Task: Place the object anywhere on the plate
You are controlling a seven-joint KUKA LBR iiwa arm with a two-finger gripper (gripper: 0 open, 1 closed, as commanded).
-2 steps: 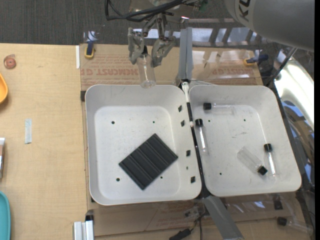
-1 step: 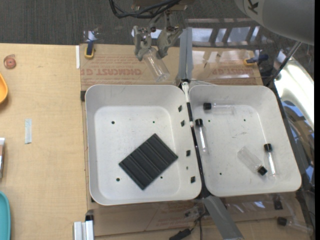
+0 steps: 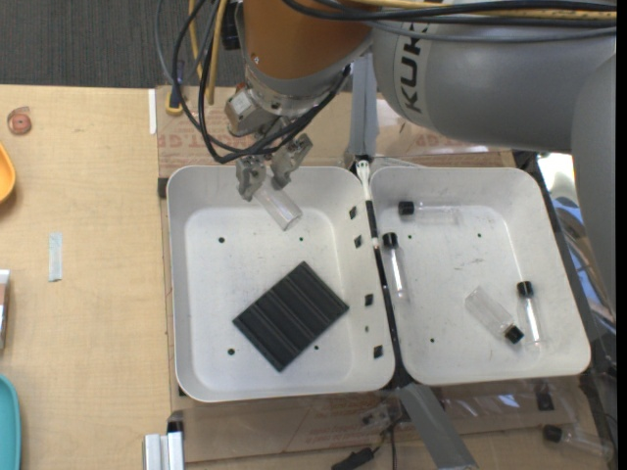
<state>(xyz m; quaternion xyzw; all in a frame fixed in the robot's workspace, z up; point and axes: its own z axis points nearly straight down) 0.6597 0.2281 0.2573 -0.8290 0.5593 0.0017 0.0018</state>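
The gripper [image 3: 266, 176] hangs over the back part of the left bin [image 3: 196, 360]. Its 2 fingers are closed on a clear tube [image 3: 279, 207], which points down and to the right, just above the bin floor. The black ribbed plate [image 3: 291, 315] lies flat in the same bin, nearer the front, apart from the tube. In the right bin [image 3: 549, 360] lie 4 more clear tubes with black caps.
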